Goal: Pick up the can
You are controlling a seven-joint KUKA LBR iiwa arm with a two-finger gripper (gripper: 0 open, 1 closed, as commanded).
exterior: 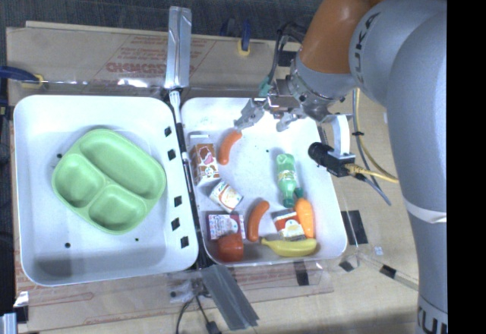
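Note:
A brown can (pixel 203 161) with a picture label lies on its side at the left wall of the right bin (pixel 328 187). A red can (pixel 225 226) with a white label lies nearer the front, beside a red tomato (pixel 231 249). My gripper (pixel 266 118) hangs over the bin's back edge, up and to the right of the brown can. Its fingers (pixel 245 117) are spread wide with nothing between them. An orange sausage (pixel 228 146) lies just below the left finger.
The right bin also holds a green bottle (pixel 286 179), a carrot (pixel 304 217), a banana (pixel 288 247), a second sausage (pixel 257 218) and two small cartons (pixel 225 194). A green divided plate (pixel 108 179) sits in the left bin (pixel 30 249). The arm fills the right side.

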